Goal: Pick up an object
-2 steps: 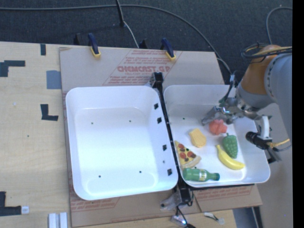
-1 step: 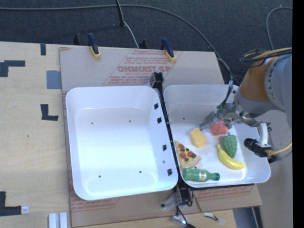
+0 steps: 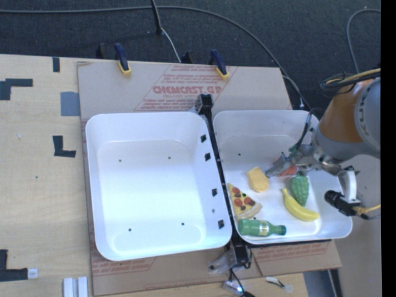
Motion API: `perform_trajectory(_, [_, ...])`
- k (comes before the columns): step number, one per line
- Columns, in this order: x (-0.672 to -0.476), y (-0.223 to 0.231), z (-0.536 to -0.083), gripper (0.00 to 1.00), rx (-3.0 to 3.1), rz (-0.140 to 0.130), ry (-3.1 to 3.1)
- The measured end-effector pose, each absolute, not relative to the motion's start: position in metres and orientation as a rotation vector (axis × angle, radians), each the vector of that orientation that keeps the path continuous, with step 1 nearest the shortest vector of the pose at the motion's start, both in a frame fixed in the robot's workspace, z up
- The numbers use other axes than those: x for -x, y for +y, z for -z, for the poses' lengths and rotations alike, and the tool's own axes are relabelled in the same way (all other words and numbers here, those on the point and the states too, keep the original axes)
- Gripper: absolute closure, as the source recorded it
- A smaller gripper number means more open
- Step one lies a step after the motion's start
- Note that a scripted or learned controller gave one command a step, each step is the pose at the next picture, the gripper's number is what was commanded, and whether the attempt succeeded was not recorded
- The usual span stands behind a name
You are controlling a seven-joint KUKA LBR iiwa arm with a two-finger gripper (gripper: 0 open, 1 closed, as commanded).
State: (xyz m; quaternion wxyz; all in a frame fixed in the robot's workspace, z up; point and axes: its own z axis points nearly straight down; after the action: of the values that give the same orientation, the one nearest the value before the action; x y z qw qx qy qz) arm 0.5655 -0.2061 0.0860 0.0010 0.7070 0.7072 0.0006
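1. Right bin (image 3: 260, 125): holds all the candidate objects, gathered in its lower half near the divider and front wall, probably where loose toys end up after being dropped in.
2. Gripper (image 3: 279, 166): lowered into the right bin, just beside the yellow block (image 3: 258, 179) and above the green strawberry-like piece (image 3: 300, 189); fingers too small and dark against the wrist hardware to read as apart or together. Nothing visibly clamped between them.
3. Red piece (image 3: 289, 171): lying at the gripper's tip, touching or nearly so; contact not resolvable, identity unclear.
4. Banana (image 3: 300, 208): flat near the bin's right front, just below the green piece.
5. Pizza slice (image 3: 244, 202) and green bottle (image 3: 262, 229): resting against the divider and front wall, on their sides, awkward for a top grasp.
6. Left bin (image 3: 99, 135): bare white floor, likely the deposit side.
7. Arm (image 3: 349, 119): cut off at the right edge; upper links out of frame, wrist partly masking the bin's right wall.
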Motion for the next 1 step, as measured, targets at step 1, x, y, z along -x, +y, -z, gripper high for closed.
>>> perform_trajectory(1, [-0.6004,-0.1586,-0.0881,0.00,-2.216,-0.002,2.227])
